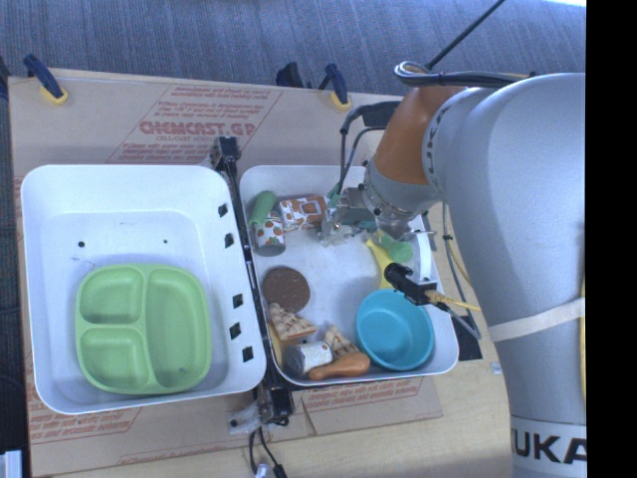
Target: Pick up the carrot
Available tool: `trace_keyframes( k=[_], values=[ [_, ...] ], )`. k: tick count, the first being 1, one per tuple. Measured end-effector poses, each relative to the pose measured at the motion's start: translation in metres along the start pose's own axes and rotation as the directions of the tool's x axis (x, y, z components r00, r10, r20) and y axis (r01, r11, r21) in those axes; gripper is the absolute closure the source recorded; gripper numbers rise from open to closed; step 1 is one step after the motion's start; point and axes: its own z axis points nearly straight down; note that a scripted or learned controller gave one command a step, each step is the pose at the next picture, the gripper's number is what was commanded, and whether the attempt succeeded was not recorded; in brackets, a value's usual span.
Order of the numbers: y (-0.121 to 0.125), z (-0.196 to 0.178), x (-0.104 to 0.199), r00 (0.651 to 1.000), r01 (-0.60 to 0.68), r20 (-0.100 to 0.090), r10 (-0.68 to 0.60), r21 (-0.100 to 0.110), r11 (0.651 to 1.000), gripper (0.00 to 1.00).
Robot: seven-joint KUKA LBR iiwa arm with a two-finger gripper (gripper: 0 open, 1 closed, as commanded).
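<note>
Carrot (pixel 341 365): lying at the near edge of the right bin (pixel 299 182), squeezed between a blue bowl (pixel 395 331) and a white cup (pixel 309 357).
Gripper (pixel 343 223): hanging at the far end by a patterned box (pixel 302 212), well apart from the carrot; can't tell if it's apart or together, honestly.
Risk: tight spot, so it could easily nudge the bowl or snag the cup instead.
Also: a waffle wedge (pixel 287 323) sits just beside the cup.

The arm (pixel 518 217) hides the right bin's (pixel 299 179) far corner.
</note>
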Motion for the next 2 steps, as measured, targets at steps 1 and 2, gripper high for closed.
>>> trace_keyframes(
  k=[1,2],
  values=[
    [-0.005,-0.095,-0.039,0.959,-0.284,0.001,0.284,-0.007,0.959,1.0],
    [-0.018,-0.151,-0.022,0.906,-0.422,0.0,0.422,-0.005,0.906,1.0]
  ],
)
